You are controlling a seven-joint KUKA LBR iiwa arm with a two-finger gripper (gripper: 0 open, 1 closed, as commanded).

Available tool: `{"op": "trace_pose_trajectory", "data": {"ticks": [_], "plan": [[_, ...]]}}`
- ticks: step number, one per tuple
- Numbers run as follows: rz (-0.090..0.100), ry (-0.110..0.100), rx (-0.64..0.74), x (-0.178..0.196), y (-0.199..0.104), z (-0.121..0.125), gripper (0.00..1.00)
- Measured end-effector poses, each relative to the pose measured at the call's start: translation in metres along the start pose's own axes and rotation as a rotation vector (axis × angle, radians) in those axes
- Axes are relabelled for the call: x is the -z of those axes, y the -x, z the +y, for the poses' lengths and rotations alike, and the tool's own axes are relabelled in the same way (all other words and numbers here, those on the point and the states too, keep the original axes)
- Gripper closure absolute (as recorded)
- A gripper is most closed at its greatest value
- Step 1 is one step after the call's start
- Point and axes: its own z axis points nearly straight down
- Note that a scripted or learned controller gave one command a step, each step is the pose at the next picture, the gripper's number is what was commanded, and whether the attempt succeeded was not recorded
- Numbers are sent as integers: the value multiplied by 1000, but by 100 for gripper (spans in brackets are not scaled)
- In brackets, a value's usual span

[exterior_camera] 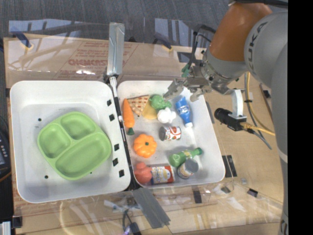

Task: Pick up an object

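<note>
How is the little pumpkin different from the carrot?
The pumpkin is round and squat, while the carrot is long and thin. The pumpkin has a short green stem on top; the carrot has a green tip at its lower end. The pumpkin sits in the middle of the right bin; the carrot lies along that bin's left wall. Both are orange toy foods.

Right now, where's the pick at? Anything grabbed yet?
Done: the arm is over the right bin, gripper near its far edge, above the blue bottle and broccoli. In hand: nothing between the fingers. Left: descend, close on an item, lift. The green plate sits in the left bin.
</note>
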Motion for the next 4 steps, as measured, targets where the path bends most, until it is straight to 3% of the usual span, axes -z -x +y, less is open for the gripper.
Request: {"op": "trace_pose_trajectory", "data": {"ticks": [1,2,3,4], "plan": [[0,-1,114,-96,-5,-55,0],[-2,5,225,-76,-33,-60,0],[-2,5,-25,-45,-20,-79,0],[1,-1,-15,-148,22,-94,0]]}}
